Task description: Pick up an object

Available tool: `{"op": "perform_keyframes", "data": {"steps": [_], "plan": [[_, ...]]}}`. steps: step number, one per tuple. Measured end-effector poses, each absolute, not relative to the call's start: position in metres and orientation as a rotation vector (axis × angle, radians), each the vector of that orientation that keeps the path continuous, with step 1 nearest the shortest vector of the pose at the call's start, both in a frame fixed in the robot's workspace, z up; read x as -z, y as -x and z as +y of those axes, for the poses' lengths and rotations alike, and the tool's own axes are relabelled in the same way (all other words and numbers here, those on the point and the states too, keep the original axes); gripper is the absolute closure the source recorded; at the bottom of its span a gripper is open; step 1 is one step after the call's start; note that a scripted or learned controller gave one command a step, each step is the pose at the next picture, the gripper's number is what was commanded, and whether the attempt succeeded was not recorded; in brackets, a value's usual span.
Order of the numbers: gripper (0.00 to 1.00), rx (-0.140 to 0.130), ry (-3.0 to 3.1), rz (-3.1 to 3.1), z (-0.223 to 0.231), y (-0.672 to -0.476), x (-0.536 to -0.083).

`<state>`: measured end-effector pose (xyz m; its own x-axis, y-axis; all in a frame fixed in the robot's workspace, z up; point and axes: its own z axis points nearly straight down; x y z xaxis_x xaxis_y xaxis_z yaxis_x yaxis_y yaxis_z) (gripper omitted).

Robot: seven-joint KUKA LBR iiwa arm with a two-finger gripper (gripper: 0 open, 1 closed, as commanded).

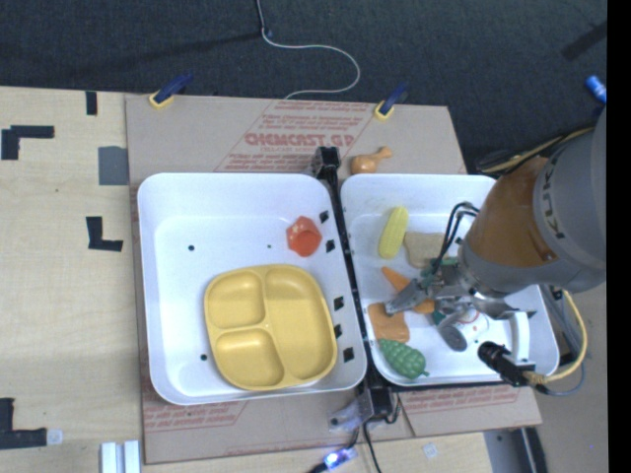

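My gripper [426, 321] is low in the right bin [513, 368], reaching in from the right. Its fingers [401, 304] stand apart, so it is open, and nothing is clearly held between them. One finger lies over an orange carrot-like piece [395, 278]. A second orange piece [386, 324] rests just left of the fingers. A green leafy toy [404, 360] lies at the bin's front. A yellow corn cob [393, 232] and a tan bread-like piece [424, 247] sit toward the back.
The left bin [168, 225] holds a yellow divided plate [268, 325] and a small red toy [304, 236]. An orange toy [370, 159] lies on the cardboard behind the bins. The arm's grey and orange body [523, 225] covers the right bin's right side.
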<state>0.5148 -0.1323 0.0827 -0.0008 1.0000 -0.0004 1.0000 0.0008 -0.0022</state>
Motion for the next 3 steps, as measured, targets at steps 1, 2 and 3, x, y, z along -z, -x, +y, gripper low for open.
{"op": "perform_keyframes", "data": {"steps": [1, 2, 3], "plan": [[1.0, 0.0, 2.218, -2.222, -0.132, -0.515, -0.096], [1.0, 0.002, 2.22, -2.224, -0.126, -0.508, -0.152], [1.0, 0.002, 2.22, -2.225, -0.123, -0.507, -0.194]]}}
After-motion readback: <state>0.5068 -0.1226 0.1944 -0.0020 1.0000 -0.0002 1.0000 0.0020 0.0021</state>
